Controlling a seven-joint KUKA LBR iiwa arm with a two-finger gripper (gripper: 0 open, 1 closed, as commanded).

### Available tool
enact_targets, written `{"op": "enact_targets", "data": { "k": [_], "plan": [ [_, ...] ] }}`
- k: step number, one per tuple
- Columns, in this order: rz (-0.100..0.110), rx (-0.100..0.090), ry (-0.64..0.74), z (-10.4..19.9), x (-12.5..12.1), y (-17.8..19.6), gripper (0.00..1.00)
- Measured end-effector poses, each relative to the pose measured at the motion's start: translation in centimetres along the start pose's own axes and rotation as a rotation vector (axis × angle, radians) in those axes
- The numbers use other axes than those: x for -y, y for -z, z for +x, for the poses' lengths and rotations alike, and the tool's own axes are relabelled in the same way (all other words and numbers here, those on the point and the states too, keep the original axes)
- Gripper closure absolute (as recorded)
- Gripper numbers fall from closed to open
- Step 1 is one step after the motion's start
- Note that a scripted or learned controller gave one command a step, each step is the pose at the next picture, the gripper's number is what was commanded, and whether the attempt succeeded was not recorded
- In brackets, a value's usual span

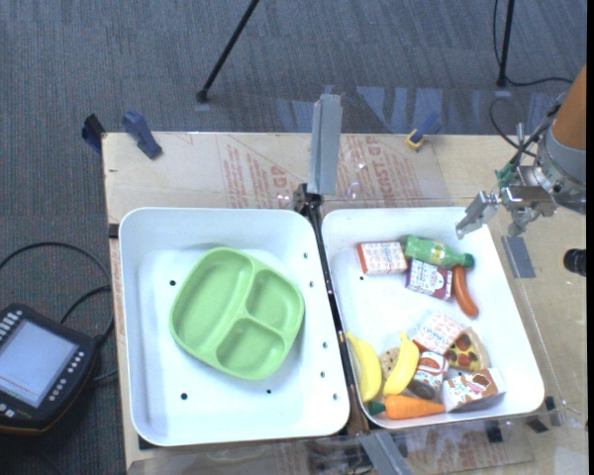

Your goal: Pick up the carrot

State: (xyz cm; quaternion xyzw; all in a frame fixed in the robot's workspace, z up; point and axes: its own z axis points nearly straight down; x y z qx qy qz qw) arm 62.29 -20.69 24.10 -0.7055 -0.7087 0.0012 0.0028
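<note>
Above the right bin's far right corner, the gripper (497, 206) hangs with its fingers spread apart, holding nothing.

At the near edge of the right bin (505, 295) lies the carrot (412, 407), orange with a green top, just beside two bananas (381, 362) and small food packets. A green divided plate (238, 312) sits in the left bin (148, 265).

We see an orange carrot (413, 407) with green top, two yellow bananas (365, 364), a lime-green divided plate (238, 313), white bins (139, 265), a red sausage (464, 291), a green bottle (436, 252), a grey metal hand (495, 216)
</note>
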Motion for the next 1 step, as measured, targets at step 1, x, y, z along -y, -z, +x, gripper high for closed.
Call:
{"op": "enact_targets", "data": {
  "k": [1],
  "plan": [
    [0.004,-0.001,0.004,0.1,-0.11,0.68,1.0]
  ]
}}
